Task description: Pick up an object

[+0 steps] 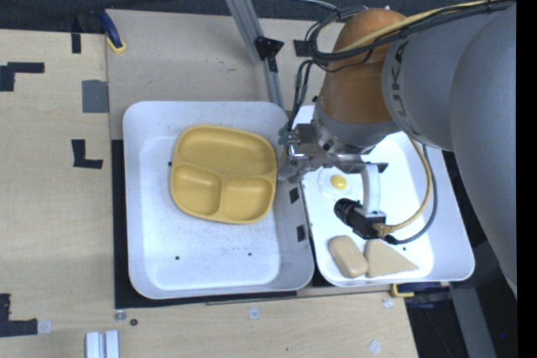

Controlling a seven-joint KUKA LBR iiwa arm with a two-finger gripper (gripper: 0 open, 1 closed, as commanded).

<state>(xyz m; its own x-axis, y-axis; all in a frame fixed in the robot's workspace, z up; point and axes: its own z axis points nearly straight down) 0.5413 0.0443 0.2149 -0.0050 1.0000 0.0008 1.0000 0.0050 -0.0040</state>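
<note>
Since tucked under the grey wrist (361, 109), impossible to call the hand (306, 153) open or closed; no item seen gripped. Hangs low at the left edge of the right bin (438, 247), presumably lined up to drop onto a loose piece. Nearest: a small yellow piece (338, 181), just beside the hand toward the bin's middle. Farther, along the near edge: a tan roll (346, 256) touching a tan wedge (391, 261). Across the rims, lying flat in the left bin's (210, 260) far-right part: a yellow divided plate (222, 172).
</note>
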